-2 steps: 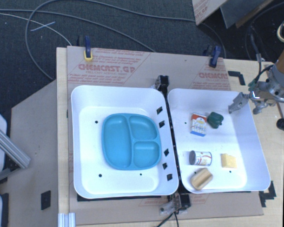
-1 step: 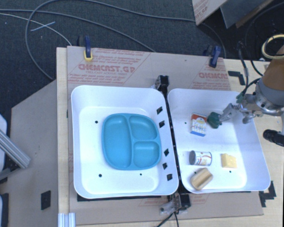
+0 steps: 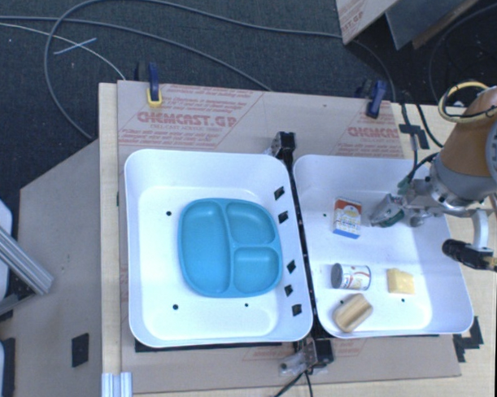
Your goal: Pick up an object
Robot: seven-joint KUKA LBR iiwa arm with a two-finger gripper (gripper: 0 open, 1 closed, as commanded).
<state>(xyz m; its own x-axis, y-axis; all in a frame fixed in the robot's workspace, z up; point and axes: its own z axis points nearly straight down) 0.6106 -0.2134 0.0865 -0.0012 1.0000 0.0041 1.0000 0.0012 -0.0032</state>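
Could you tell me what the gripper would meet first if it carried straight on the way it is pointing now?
The gripper points toward the view's left, at the small red and white box lying in the right bin. That box would probably come first, though its height above the bin floor is hard to judge.

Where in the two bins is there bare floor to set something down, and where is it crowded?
Left bin: bare strips around the blue divided plate. Right bin: bare far-left corner beyond the small carton. Crowded along the near side: can, yellow block, tan block.
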